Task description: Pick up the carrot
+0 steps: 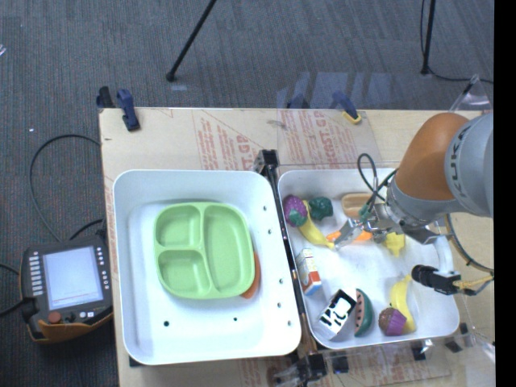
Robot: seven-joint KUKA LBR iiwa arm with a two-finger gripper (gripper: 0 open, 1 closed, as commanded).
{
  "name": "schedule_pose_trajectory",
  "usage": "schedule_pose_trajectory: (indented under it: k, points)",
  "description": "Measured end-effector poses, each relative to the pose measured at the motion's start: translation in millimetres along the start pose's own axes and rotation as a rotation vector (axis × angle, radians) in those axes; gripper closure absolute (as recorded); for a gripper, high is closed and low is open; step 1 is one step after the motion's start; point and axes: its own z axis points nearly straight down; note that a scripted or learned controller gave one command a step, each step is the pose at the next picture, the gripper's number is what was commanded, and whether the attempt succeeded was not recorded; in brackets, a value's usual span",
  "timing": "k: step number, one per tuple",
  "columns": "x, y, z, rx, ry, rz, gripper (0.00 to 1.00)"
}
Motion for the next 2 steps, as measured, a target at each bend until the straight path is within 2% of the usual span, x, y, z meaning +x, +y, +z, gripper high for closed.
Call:
schedule_pose_trajectory:
  k: [1, 2]
  points:
    - [7.2, 33.0, 1.8, 0.014, 0.002, 0.110, 0.00]
    - [7.1, 33.2, -7.4, 0.014, 0.004, 0.111, 1.00]
